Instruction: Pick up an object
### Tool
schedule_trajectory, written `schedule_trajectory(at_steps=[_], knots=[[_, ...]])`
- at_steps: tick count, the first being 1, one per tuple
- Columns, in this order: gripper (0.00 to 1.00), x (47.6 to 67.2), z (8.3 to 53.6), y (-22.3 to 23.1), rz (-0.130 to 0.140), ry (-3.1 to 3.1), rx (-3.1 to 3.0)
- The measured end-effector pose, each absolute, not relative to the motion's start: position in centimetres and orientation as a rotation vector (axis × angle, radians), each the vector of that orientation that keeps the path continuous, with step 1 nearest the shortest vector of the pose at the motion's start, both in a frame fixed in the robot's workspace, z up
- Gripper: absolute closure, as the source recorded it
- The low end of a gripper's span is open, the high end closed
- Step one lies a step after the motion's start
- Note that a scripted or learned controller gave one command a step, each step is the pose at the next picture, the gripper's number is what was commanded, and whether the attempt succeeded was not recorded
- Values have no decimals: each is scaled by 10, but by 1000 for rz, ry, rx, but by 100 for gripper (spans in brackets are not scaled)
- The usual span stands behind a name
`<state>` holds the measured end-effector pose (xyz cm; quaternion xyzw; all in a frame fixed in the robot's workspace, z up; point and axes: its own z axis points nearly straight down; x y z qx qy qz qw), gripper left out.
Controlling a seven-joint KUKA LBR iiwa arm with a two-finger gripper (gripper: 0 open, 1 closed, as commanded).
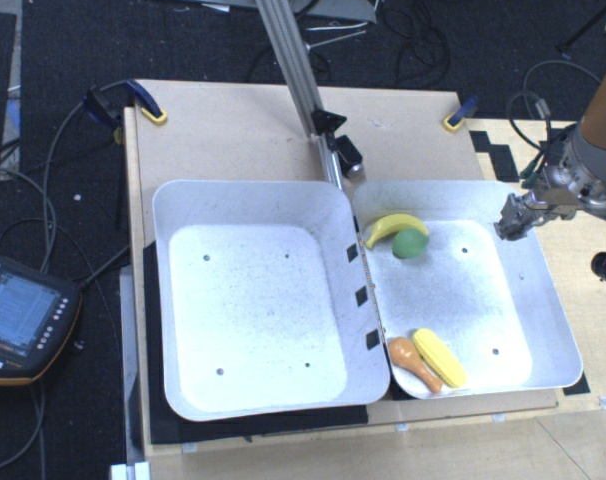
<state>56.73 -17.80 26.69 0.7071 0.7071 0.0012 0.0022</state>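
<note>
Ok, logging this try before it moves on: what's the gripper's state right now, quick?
Gripper: cannot be told whether open or closed; it sits over the right bin's far right edge, with nothing seen in it.

Single fixed camera above bench (pixel 283 118), looking down aslant on both bins (pixel 253 288).

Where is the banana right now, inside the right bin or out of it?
Inside. The banana lies on the right bin's floor, touching the green ball.
</note>
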Motion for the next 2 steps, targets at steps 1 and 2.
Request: schedule_trajectory(at_steps=[1,2], knots=[[100,582,252,-133,0,2226,2218],[100,605,255,-85,1,2227,2217]])
